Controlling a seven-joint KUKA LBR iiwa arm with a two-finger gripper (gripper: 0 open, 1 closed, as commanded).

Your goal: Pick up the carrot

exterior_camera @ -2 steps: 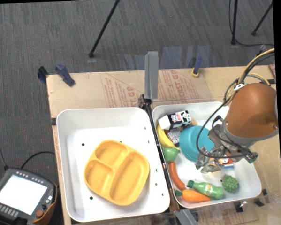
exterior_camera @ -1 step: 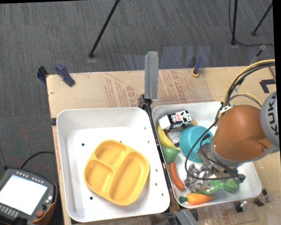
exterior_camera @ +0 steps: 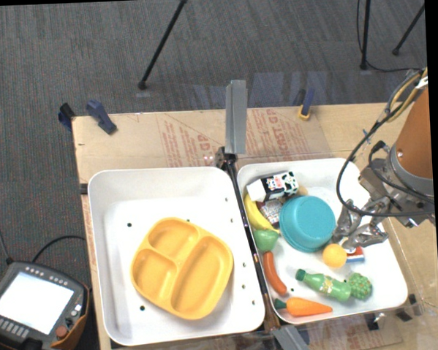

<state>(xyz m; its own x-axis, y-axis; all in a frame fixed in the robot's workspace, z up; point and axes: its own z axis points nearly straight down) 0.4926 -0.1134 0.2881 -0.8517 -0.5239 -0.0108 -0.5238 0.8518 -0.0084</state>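
Observation:
The carrot [exterior_camera: 308, 306], orange with a green stub at its left end, lies flat along the front wall of the right bin [exterior_camera: 396, 271]. My gripper [exterior_camera: 359, 231] hangs over the bin's right side, beside the teal bowl [exterior_camera: 307, 222] and just above a yellow ball [exterior_camera: 334, 256]. It is well behind and to the right of the carrot, with a green bottle [exterior_camera: 323, 283] between them. Nothing shows in its grasp.
The right bin also holds a milk carton [exterior_camera: 273, 186], a banana [exterior_camera: 256, 212], a green pepper [exterior_camera: 265, 239], a red sausage-like piece [exterior_camera: 274, 272] and a green knobbly toy [exterior_camera: 360, 286]. A yellow divided plate [exterior_camera: 182, 266] lies in the left bin [exterior_camera: 111, 213].

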